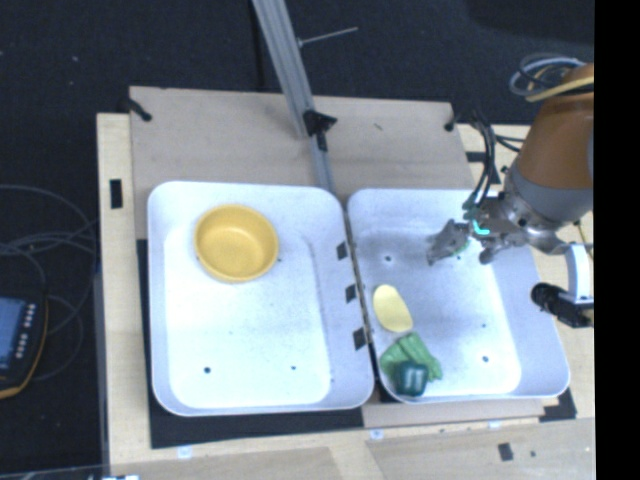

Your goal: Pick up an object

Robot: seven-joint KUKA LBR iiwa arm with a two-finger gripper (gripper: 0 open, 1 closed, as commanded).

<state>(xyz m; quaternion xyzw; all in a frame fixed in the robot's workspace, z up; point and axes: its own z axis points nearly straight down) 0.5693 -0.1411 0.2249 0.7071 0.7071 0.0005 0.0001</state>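
two white bins sit side by side on a pale bench (230,118) over dark floor. left bin (180,368) holds a yellow bowl (237,243) near its far left corner. right bin (500,368) holds a yellow piece (392,308) by the divider and a green item (410,363) just beside it at the near left corner. gripper (462,245) hangs over the right bin's far part, well apart from both; its fingers look spread with nothing between them.
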